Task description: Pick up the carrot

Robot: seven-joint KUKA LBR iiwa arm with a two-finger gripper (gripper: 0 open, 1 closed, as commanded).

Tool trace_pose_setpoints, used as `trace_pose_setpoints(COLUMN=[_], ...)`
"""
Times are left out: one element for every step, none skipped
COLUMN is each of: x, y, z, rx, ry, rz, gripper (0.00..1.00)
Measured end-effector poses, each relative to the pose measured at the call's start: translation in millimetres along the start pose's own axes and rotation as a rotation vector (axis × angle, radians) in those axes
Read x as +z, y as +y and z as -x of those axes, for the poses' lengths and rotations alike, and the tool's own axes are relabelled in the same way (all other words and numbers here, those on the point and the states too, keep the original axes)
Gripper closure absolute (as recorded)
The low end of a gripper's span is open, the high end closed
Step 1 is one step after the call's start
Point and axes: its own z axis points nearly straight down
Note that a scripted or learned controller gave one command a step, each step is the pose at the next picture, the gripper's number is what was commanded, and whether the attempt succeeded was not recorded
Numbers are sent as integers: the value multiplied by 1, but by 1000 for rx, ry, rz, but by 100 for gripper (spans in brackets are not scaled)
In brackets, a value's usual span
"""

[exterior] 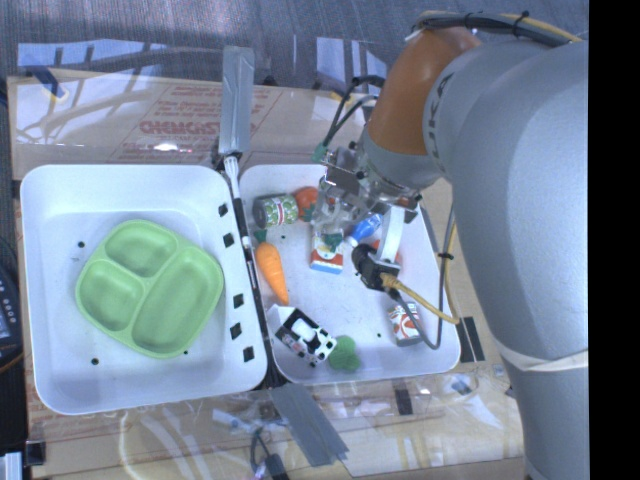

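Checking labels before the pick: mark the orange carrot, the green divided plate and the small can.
orange carrot (271, 271), camera view, mid-body.
green divided plate (150, 288), camera view, centre ridge.
small can (275, 211), camera view, its side.

A bulky grey arm with an orange band and black and yellow cables.

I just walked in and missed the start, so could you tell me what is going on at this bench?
A grey arm reaches into the right bin, its gripper low among small toy items near a milk carton. The carrot it is meant to pick up lies untouched by the bin's left wall. A green divided plate sits in the left bin.
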Motion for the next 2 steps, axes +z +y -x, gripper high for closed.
trace_pose_setpoints(x=[0, 40], y=[0, -89], z=[-1, -53], rx=[-1, 308], ry=[0, -1], rz=[-1, -7], gripper=[0, 0])
